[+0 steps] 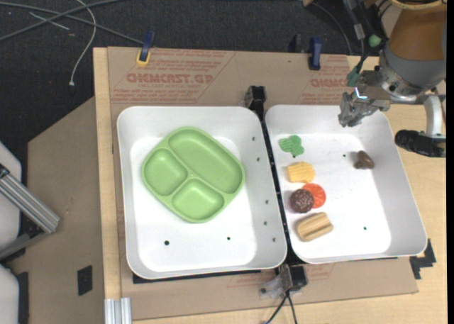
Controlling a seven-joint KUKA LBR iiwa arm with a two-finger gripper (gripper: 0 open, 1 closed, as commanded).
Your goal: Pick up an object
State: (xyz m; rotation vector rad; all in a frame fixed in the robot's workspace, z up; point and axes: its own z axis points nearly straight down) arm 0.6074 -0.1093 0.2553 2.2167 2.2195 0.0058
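The right bin (376, 223) holds several toy foods. A green leafy piece (291, 146) lies near its left wall, with a yellow corn piece (301, 171) just below. Lower down sit a dark brown round piece (302, 200) touching a red tomato piece (316, 194), and a tan bread roll (313, 226). A small brown lump (364, 161) lies alone toward the right. My gripper (350, 117) hangs over the bin's far edge, above and left of the brown lump, with nothing seen between its fingers.
A green three-compartment plate (193, 172) lies in the left bin (142, 244). Black clamps (255, 96) sit where the bins meet at the back. Blue clips (146, 47) hold the cardboard base. A black fitting (418, 142) juts in at the right.
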